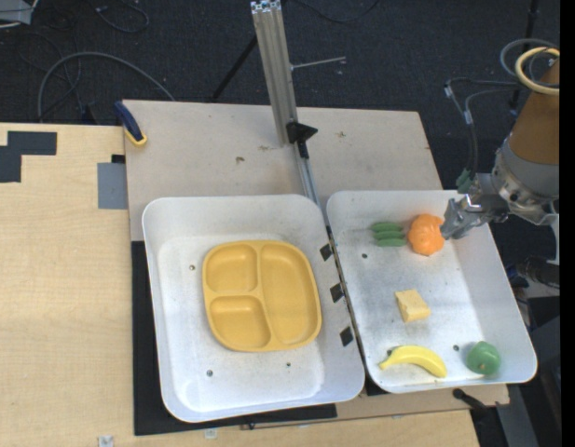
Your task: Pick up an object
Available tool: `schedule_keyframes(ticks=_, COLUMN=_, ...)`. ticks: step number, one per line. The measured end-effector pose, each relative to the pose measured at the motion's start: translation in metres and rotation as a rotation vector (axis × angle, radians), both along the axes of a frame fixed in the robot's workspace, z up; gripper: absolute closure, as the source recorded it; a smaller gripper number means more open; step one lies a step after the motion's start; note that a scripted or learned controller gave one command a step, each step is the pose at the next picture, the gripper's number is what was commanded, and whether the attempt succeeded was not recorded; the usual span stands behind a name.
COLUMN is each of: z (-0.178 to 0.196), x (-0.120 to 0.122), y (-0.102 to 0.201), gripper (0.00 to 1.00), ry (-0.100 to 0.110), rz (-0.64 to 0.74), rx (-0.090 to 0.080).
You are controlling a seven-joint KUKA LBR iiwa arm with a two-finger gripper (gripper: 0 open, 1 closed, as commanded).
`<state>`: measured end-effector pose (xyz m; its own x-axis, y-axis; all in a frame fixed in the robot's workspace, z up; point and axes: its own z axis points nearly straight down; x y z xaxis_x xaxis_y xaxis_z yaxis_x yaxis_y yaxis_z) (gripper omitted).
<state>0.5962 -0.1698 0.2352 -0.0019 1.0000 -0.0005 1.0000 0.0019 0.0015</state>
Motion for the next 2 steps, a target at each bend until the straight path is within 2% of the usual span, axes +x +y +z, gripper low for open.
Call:
schedule_keyframes(ticks=1, z=-0.011, x=-0.006, y=0.047, gripper=1.0, ry=0.006, rz=0.001, rx=0.001)
schedule_keyframes(ticks=2, z=-0.004, x=-0.006, y=0.096, gripper=1.0, ry=0.005, rz=0.003, rx=0.003)
